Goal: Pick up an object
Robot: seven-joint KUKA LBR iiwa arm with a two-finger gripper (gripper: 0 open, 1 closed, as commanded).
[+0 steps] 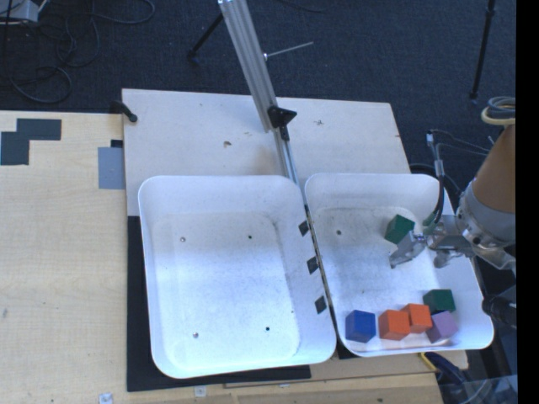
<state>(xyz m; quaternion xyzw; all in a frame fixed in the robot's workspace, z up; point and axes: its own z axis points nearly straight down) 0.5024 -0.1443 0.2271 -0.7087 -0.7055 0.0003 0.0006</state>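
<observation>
My gripper (418,257) hangs over the right bin (370,194), near its right wall, and stands open with nothing between its fingers. A green cube (399,227) lies just up and left of the gripper, close to the left finger (401,254) but outside the gap. Along the bin's front edge sit a blue cube (360,325), two orange cubes (393,324) (418,316), a dark green cube (439,300) and a purple cube (442,326).
The left bin (168,200) adjoins the right one, with black clips (312,263) along the shared rim. A slanted metal rail (253,57) rises behind the bins. The arm's orange band (505,171) shows at the right edge.
</observation>
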